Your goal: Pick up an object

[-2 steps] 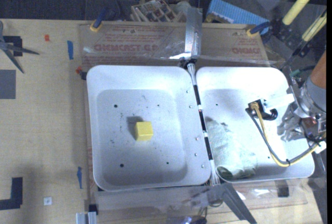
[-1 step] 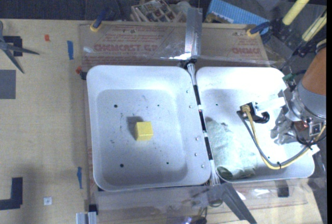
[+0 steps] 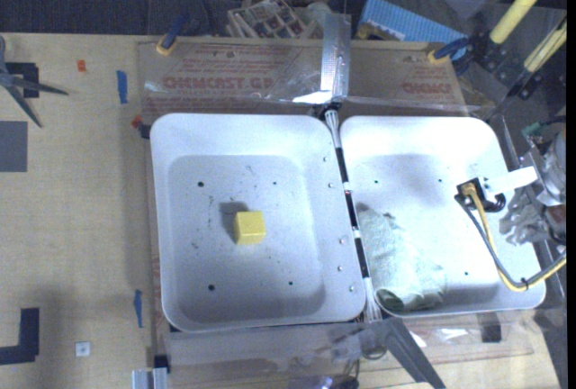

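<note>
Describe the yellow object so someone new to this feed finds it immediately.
Look at the left white bin of the two. Near its middle sits a small yellow cube. The only other loose item, a rolled pale cloth, lies in the right bin.

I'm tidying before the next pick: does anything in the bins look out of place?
Only the cloth in the right bin: it lies bunched and rolled along the wall next to the left bin, reaching the near rim. The yellow block sits near that left bin's middle. Nothing looks spilled or broken.
</note>
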